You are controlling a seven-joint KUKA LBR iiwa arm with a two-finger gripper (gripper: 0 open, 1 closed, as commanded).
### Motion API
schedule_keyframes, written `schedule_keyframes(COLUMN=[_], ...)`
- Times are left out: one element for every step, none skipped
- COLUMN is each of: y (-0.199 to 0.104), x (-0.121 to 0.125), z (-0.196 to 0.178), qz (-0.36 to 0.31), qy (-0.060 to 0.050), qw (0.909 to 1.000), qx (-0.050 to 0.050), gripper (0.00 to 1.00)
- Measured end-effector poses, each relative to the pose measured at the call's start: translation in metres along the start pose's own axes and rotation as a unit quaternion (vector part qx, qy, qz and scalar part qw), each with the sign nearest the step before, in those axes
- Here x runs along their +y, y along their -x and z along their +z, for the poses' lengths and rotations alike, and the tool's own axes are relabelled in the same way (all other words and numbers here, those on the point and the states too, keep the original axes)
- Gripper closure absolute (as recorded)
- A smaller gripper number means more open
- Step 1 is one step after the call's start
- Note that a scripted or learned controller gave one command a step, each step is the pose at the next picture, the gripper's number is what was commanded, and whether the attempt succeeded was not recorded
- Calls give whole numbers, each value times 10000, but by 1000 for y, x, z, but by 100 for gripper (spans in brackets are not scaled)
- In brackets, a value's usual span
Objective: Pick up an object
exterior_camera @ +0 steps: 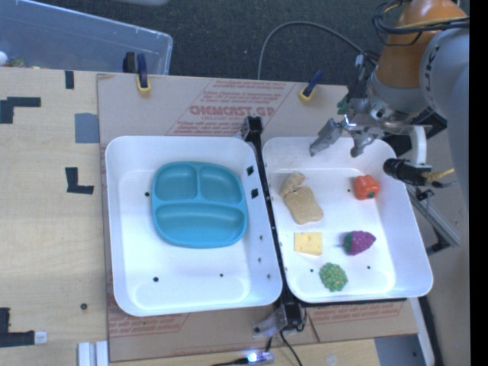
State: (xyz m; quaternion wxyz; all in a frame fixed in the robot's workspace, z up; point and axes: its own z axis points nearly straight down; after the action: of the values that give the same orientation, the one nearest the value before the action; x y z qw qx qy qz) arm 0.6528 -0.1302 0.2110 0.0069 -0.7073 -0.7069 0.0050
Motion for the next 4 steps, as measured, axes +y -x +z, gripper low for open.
schedule_keyframes(y=[0, 5, -1, -1], x=[2, -1, 5, 5], z=[-8, 57, 121, 127], qz=[-16, -9, -16, -18], qy=[62, 32, 44, 71], qw=[10000, 10000, 10000, 10000], qx=[-10, -15, -14, -22], gripper=[0, 0, 0, 0])
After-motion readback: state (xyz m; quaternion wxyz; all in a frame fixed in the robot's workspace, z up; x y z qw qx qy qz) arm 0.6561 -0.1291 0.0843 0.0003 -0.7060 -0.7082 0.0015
